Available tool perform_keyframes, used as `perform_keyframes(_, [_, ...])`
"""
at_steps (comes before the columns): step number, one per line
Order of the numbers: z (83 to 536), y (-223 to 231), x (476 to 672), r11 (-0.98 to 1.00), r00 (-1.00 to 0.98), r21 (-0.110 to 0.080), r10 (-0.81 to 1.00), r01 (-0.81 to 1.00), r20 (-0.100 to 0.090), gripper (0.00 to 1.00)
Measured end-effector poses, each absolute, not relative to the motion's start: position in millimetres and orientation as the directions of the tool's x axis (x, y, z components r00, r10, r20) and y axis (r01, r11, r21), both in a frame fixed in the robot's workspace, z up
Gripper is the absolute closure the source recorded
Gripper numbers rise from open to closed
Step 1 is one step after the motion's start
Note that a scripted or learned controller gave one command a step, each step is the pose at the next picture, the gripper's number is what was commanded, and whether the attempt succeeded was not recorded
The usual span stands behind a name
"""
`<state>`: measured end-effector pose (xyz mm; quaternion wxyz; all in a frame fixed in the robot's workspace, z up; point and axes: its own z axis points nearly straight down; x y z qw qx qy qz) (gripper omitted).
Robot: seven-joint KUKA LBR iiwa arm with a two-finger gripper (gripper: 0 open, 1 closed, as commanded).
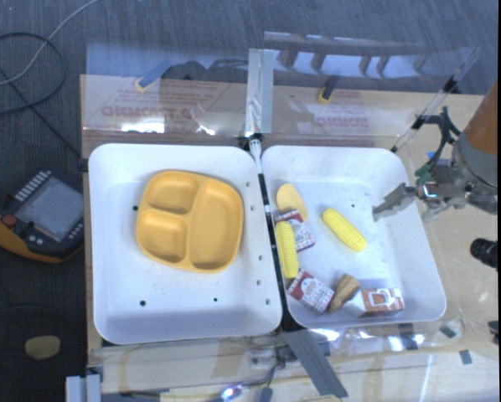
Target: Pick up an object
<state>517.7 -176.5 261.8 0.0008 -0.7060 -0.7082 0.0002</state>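
The right bin (pixel 351 162) holds several small items. A yellow corn cob (pixel 343 229) lies near its middle, and a second corn cob (pixel 286 249) lies along its left wall. A yellow banana-like piece (pixel 291 198) sits above that one, with a small red-and-white carton (pixel 302 234) beside it. Along the front lie another red-and-white carton (pixel 309 292), a brown piece (pixel 345 289) and a third carton (pixel 381 300). My gripper (pixel 393 202) hangs over the bin's right side, up and to the right of the middle cob, with nothing seen in it.
The left bin (pixel 116 308) carries a yellow divided plate (pixel 189 220). A clear plastic sheet and a metal divider (pixel 255 90) stand behind the bins. A teach pendant (pixel 37 216) lies on the floor at left. The arm (pixel 485 153) enters from the right.
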Motion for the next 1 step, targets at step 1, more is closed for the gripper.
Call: perform_keyframes(1, [294.9, -153.7, 531.4, -0.063, 0.063, -0.001, 0.998, 0.998, 0.001, 0.0])
